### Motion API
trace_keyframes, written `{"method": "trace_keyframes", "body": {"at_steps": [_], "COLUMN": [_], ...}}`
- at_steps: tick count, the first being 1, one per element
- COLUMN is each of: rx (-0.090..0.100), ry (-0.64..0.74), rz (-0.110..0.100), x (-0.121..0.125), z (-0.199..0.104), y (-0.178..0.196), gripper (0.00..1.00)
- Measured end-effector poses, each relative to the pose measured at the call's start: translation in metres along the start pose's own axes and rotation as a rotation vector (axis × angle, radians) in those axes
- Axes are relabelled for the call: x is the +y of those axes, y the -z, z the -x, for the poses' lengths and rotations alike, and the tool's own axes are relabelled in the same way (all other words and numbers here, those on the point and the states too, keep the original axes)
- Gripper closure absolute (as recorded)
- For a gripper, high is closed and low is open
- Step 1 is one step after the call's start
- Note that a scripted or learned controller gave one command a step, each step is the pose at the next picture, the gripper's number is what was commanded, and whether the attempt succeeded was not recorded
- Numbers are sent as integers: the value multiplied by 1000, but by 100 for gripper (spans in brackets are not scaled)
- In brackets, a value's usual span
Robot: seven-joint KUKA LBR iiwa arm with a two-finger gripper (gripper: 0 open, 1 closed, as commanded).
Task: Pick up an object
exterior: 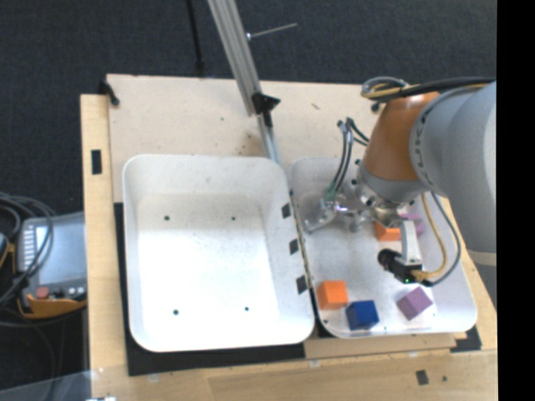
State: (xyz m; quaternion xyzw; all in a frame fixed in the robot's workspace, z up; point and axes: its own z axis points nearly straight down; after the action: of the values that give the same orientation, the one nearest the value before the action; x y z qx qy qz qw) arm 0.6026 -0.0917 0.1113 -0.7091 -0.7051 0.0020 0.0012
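Your arm [435, 153] reaches in from the right, wrist bent down over the right bin [456, 320]. Gripper [322, 215] state cannot be told. Orange cube [333, 294], blue cube [362, 314] and purple block [414, 303] lie along the near edge.

Robot lab: bench [192, 98], white bins [209, 249], cables [17, 224].

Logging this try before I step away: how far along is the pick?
Done: the arm has reached over the right bin. In hand: nothing I can confirm; the wrist hides the hand. An orange piece peeks out beneath it. Left: the orange cube, blue cube and purple cube lie on the bin floor, unlifted.
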Motion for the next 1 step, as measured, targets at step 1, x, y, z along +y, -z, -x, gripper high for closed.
{"method": "trace_keyframes", "body": {"at_steps": [1], "rx": [0], "ry": [3], "rz": [3], "x": [0], "z": [1], "y": [-15], "gripper": [0]}}
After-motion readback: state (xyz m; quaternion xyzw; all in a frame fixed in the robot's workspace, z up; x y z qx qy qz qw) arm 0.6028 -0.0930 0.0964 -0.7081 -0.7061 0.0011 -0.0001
